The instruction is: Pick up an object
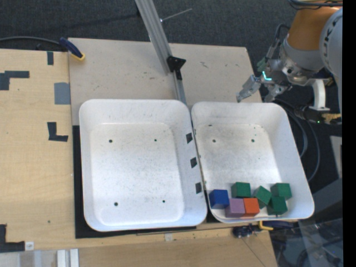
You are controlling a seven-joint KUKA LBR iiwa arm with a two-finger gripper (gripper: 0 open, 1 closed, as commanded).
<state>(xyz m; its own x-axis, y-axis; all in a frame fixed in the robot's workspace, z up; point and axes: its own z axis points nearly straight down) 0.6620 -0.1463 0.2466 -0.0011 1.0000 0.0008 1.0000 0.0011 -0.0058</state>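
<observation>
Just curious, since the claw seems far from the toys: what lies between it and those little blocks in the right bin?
In the camera view, just bare speckled white bin floor separates the gripper from the blocks.

One fixed camera, high above the bench, looking down at a slant.

It stands far enough back to take in both white bins whole, the left bin (pixel 133 163) and the right bin (pixel 250 160), side by side at mid-frame. The bench top (pixel 33 149) runs off the left edge, dark floor lies along the top, and the arm (pixel 314 29) enters at the upper right corner.
</observation>
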